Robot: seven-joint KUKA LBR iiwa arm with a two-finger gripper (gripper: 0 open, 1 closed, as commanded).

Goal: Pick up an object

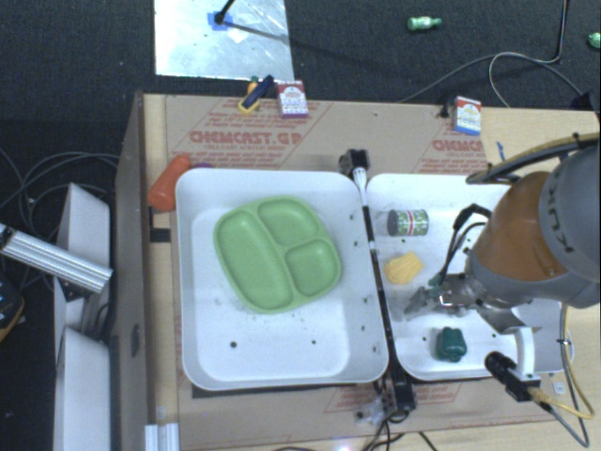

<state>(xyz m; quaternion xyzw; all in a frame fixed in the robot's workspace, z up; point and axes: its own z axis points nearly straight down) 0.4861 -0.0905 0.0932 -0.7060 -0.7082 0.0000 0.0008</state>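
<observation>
The 2 shallow white plastic bins sit side by side on the bench, and the black divider strip (374, 252) where their rims meet serves as the landmark here. Left of that strip, the left bin (202, 346) holds 1 light green plastic plate with 3 compartments (277, 253), lying flat near the bin's middle, well apart from the strip.

Right of the strip, the right bin (413, 365) holds 3 small things. A small cylindrical can with a green label and silvery ends (408, 222) lies on its side just right of the strip, toward the bin's far end. A yellow, ridged, corn-like piece (405, 269) lies nearer than the can, also just right of the strip. A dark green, rounded plastic object (451, 344) lies toward the bin's near edge, farther right of the strip than the other 2.

The grey arm with its orange band (512, 233) comes in over the right bin. Its metal two-finger gripper (421, 301) sits low, right of the strip, between the yellow piece and the dark green object, its tips pointing toward the strip. The tips look slightly spread, with nothing visible between them; how far apart they are cannot be judged with confidence. It touches none of the 3 things as far as can be seen.
</observation>
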